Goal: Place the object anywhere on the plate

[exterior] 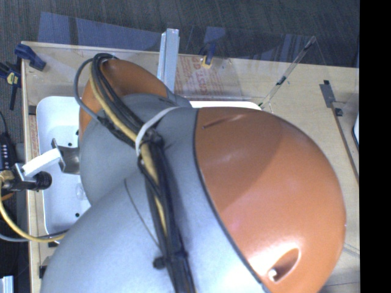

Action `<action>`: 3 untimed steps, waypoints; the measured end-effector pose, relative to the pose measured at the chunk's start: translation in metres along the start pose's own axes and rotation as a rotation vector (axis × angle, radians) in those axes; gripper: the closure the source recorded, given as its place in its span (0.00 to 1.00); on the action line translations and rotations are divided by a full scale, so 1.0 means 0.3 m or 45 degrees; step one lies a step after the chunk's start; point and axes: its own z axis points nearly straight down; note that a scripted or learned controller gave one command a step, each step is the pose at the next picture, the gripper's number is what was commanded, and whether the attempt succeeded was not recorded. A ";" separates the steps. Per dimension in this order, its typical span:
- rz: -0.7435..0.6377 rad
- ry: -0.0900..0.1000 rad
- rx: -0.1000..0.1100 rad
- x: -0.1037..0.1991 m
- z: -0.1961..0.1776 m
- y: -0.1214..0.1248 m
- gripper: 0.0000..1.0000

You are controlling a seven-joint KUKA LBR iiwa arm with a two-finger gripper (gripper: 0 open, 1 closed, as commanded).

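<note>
Object: posn cannot tell. Arm (116, 237) sits btwn camera and most of the bench (293, 84), so whatever lies under it is hidden. Plate: likewise cannot place it.

Landmark = left bin (47, 112); all posns ref'd to it.

- Left bin: white. Its far-left corner and left wall are uncovered. A few dark specks on the bare floor strip, too small to tell what.
- Arm: grey link crosses over left bin from the bin's right side. Orange band (269, 188) is to the right of left bin and v. close to the lens. Judgement: wrist points down into left bin, which is why the upper links bulk up toward the camera.
- Cable bundle (160, 200): black + yellow, runs along the arm above left bin's right part, cinched w/ a white strap (148, 132). Prob. strapped tight so it cannot snag on a bin wall.
- Gripper (68, 156): a grey metal part of it sits over left bin, near the left wall. Spread, pressed together or pinching sth: cannot tell, arm covers the working end.
- Right bin (223, 104): thin white rim sliver, right of left bin, at the far side.

Judgement on stage: gripper low over left bin suggests approach or grasp attempt there. Nothing confirms a hold. Placement not yet verifiable.

Risk: no line of sight to the contact zone, so a miss or slip would go unseen from here.
</note>
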 end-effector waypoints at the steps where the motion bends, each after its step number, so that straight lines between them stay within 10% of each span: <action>1: -0.230 -0.007 0.004 0.288 0.076 0.084 1.00; 2: -0.233 -0.008 0.004 0.287 0.076 0.081 0.00; 3: -0.117 0.005 -0.001 0.402 -0.358 0.245 0.00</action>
